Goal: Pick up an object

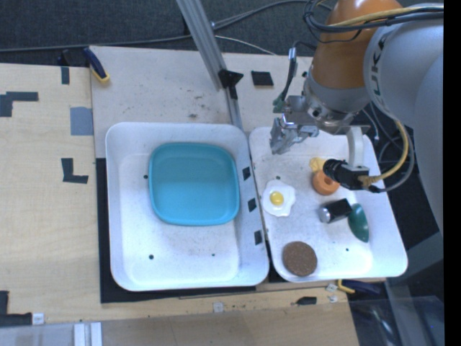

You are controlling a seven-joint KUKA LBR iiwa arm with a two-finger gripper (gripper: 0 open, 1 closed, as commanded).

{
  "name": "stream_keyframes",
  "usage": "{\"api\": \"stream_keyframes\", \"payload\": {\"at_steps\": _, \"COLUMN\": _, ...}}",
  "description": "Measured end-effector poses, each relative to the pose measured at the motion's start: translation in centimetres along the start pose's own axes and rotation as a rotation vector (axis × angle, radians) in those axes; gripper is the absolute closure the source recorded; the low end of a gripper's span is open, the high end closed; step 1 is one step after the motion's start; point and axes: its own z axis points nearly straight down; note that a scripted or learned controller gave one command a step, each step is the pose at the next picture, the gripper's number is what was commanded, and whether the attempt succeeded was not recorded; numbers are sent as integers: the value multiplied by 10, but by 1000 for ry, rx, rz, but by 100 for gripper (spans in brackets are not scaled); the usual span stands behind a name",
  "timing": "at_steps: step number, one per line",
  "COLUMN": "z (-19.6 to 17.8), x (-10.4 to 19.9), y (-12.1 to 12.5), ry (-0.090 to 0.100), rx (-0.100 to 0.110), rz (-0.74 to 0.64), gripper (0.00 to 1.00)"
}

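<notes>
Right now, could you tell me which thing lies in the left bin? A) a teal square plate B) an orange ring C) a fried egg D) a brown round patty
A: the teal square plate lies flat in the left bin, while the fried egg, the brown patty and the orange ring all lie in the right bin.

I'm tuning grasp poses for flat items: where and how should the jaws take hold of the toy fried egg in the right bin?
The fried egg lies flat on the right bin's floor, so there's little height to pinch. Probably best to come straight down from above and close across the thin white rim at its narrowest width, jaws straddling the raised yolk. Its sides are free: the brown disc and orange piece lie apart from it.
</notes>
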Motion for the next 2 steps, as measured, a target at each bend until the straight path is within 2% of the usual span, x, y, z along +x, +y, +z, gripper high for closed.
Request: {"api": "stream_keyframes", "payload": {"at_steps": 2, "z": 16, "x": 103, "y": 36, "ry": 0, "rx": 0, "rz": 1, "gripper": 100}}
